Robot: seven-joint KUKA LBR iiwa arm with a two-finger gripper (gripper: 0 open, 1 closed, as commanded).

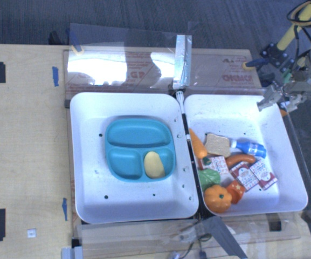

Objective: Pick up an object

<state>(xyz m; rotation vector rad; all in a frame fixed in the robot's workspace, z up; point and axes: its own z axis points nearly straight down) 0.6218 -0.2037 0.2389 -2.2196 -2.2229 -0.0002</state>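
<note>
Jaws' state I can't tell on the gripper (284, 93) at the frame's upper right, while the nearest grab, a blue bottle (248, 147), lies lower-left, long axis roughly left-right.

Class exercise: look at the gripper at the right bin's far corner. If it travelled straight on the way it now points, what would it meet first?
The gripper seems to point down and leftward into the right bin. Its line likely reaches the bin's bare white floor first, short of the bread slice and blue bottle. Depth is hard to judge from this slanted view.

End effector (284, 93) fingers unclear; arm cut off at right edge
</note>
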